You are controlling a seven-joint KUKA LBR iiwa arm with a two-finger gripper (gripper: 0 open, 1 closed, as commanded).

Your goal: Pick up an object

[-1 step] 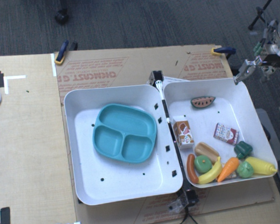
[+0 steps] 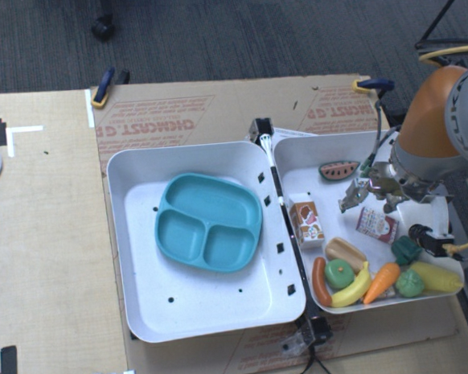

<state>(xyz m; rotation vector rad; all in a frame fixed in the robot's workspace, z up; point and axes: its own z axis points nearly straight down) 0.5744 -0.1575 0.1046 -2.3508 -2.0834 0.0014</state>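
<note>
The grey two-finger gripper hovers in the right white bin, its fingers spread wide and holding nothing. The small red-and-white carton lies just below them, apart from the tips.

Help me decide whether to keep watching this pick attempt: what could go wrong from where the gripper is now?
1. The toy food lies packed together in the right bin's near corner, so a grasp there may nudge neighbours or catch two at once.
2. The gripper hovers beside the small red-and-white packet, which lies flat; the fingers could slide off it.
3. A cable crosses the bin's right rim and might snag.
</note>
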